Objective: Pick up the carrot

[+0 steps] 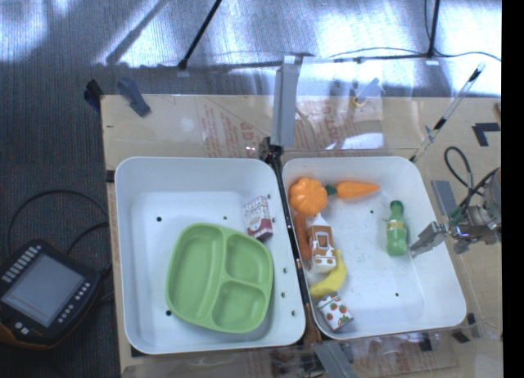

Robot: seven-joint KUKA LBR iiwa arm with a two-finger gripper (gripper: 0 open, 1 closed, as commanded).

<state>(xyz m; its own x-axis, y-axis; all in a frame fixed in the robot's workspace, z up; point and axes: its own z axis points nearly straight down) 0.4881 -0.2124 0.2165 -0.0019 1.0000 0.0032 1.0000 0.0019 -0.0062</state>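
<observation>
Poised at the right edge of the right bin, the gripper shows as a grey metal assembly just over the bin's rim, roughly level with the middle of that bin. Whether it is spread or pressed together I cannot tell; nothing can be seen pinched in it.

The carrot lies well apart from the gripper, up and to the left of it, near the far wall of the right bin. A green bottle sits between the two, nearer the gripper than the carrot.

The carrot's long axis runs nearly left to right across the view, tilted only slightly. Its tapered tip points right, toward the arm's side, and its blunt end with a small green top points left, just beside an orange pumpkin.

It looks like a toy: smooth, bright orange, a short cone lying flat on the bin floor.

Below the pumpkin lie a small orange-and-white carton, a banana and a strawberry-printed carton. The left bin holds a green divided plate and a small red-and-white carton. A teach pendant rests on the floor at the left.
</observation>
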